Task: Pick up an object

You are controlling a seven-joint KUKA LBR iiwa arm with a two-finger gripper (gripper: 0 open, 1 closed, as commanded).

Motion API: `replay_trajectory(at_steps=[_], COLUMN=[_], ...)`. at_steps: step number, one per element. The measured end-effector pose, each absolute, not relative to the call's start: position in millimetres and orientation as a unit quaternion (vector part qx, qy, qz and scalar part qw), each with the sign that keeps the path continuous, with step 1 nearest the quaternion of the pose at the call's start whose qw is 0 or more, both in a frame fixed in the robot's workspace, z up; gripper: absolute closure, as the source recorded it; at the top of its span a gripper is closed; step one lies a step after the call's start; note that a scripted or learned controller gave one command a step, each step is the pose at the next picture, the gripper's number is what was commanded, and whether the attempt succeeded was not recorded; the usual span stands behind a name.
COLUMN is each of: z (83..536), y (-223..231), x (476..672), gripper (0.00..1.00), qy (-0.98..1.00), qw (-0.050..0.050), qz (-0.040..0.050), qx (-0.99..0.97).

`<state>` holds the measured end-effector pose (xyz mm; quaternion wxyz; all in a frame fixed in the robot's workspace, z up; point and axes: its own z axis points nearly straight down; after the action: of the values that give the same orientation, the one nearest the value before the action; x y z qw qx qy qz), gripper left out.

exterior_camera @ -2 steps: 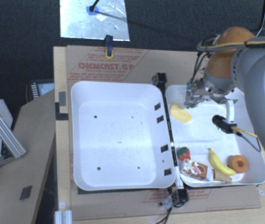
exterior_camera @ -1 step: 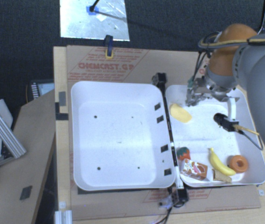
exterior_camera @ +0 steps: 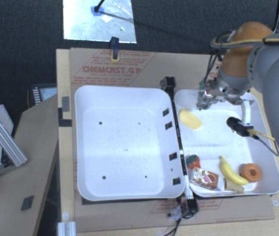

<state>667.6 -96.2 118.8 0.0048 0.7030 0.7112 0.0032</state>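
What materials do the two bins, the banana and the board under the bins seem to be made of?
The left bin and right bin look like moulded white plastic, smooth with a soft sheen and rounded rims. The banana is probably a plastic toy: its yellow is even and slightly glossy. The board looks like matte tan cardboard with red printed lettering.
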Motion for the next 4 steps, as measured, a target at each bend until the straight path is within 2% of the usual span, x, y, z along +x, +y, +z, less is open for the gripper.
replay_trajectory(at_steps=[4], z=[163.0], y=[-96.3], x=[671.3], gripper=[1.0], qy=[0.714], qw=[0.009], qz=[0.0067], qx=[0.7])
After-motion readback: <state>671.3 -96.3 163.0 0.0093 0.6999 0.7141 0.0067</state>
